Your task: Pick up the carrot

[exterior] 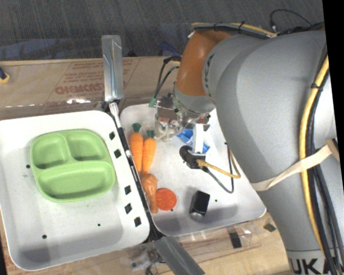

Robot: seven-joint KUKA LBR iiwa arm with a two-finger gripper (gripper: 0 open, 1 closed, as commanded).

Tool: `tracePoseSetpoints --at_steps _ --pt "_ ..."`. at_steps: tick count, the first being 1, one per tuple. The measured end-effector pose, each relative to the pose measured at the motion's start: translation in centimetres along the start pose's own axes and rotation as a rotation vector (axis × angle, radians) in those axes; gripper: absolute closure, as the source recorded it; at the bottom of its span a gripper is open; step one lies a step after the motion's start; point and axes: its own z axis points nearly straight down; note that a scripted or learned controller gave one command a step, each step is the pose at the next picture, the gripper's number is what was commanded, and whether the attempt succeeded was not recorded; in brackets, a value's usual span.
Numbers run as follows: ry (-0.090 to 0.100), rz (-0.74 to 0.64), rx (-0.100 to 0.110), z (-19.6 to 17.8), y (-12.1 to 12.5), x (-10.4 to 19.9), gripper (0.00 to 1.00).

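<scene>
- 2 shallow white bins sit side by side on a sheet of brown cardboard (42, 81) with some red print on it.
- The left bin (12, 201) has just a green divided plate (72, 164) in it, 3 compartments, lying flat toward the far end.
- All the small stuff is in the right bin (242, 209).
- The carrot (137, 151) lies along the right bin's left wall, right next to the divider between the bins, with its green top pointing to the far end.
- A second carrot (150, 155) lies just beside it on the right, touching or nearly touching, and angled a bit.
- Just below those 2 there's a lumpy orange-brown thing (149, 185) against the same wall. Can't say what it is.
- A round red-orange thing (165, 199) sits just right of that lump, looks like it's touching it.
- A small black can-like object (199, 204) lies near the front of the right bin, well apart from the carrots.
- The grey arm (268, 110) comes in from the right and covers most of that bin's right half, with the orange band (191, 61) up by the far edge.
- The gripper (166, 127) is at the far end of the right bin, just right of the carrot tops and near them. I see no contact with either carrot.
- Honestly can't tell if the gripper is spread or pressed together. It's a blurry tangle of metal and wires from this angle, and I see nothing pinched in it.
- There's a blue and white bit (200, 138) under the wrist, too hidden to make out.
</scene>
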Motion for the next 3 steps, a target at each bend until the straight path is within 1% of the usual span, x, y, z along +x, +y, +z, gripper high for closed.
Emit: tracePoseSetpoints --at_steps 1,2,3 --pt "0.0 -0.001 0.001 0.0 0.0 0.0 0.0" --pt "0.001 -0.003 -0.004 1.1 -4.0 -3.0 0.0" --pt "-0.001 -0.302 -0.007 1.0 -9.0 -2.1 0.0"
